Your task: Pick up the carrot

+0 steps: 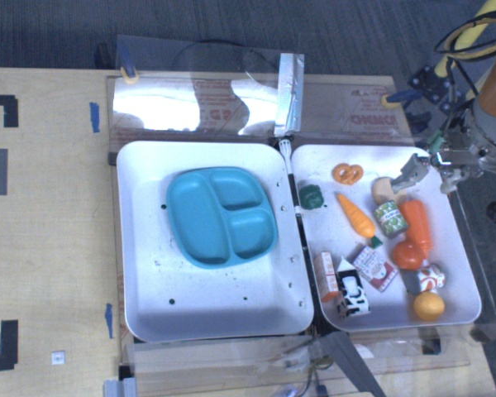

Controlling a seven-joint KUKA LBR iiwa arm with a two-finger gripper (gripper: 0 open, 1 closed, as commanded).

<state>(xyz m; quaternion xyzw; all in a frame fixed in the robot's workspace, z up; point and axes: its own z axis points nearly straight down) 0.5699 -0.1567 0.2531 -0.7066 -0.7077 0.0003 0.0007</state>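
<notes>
We see two shallow white bins side by side on the bench. The left bin [140, 304] carries a blue divided plate [221, 216], lying flat near its middle. The right bin [467, 296] is crowded with small items.

The carrot [355, 214] lies in the right bin's left-centre area, slanted, with its thicker end toward the upper left and its green tip at the lower right. Just to its left, near the bin's wall, sits a small dark green piece [311, 195]. Above the carrot is a pretzel [347, 173]. Right of the carrot stands a small green can [390, 218], and beyond that a long orange-red piece [417, 224] with a red tomato-like ball [407, 255] at its lower end. An orange fruit [429, 306] rests in the lower right corner, and a black-and-white carton [353, 292] lies near the bin's front edge.

The gripper [411, 172] reaches in from the right, above the upper right part of the right bin, near a pale beige item [383, 190]. It is well apart from the carrot, with the green can between them. From this angle we cannot tell how far apart its tips stand, though nothing appears to be carried between them
</notes>
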